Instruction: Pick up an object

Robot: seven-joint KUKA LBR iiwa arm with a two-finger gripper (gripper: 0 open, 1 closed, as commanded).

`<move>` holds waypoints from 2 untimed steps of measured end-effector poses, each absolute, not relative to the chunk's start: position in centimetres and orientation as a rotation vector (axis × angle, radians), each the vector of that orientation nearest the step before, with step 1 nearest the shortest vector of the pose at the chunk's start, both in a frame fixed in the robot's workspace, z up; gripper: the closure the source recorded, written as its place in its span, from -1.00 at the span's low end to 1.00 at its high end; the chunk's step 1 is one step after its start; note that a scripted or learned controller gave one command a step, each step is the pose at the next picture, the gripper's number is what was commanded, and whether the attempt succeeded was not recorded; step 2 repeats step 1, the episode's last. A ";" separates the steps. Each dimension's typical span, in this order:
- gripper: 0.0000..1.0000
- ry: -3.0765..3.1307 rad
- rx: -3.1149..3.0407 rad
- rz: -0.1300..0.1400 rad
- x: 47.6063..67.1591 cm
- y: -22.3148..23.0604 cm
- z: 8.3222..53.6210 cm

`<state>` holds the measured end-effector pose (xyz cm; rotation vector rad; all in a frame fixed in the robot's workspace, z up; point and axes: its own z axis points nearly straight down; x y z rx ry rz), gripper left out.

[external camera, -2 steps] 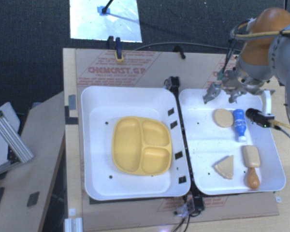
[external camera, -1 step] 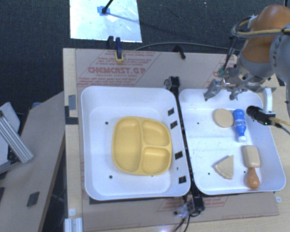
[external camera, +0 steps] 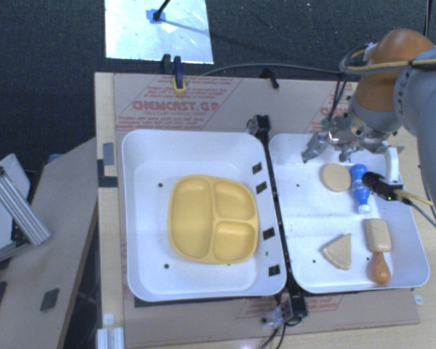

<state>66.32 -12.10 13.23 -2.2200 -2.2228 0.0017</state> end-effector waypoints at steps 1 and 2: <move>-1.00 -2.231 -2.222 -0.006 66.6 -12.1 8.6; -1.00 -2.231 -2.222 -0.006 66.6 -12.1 8.6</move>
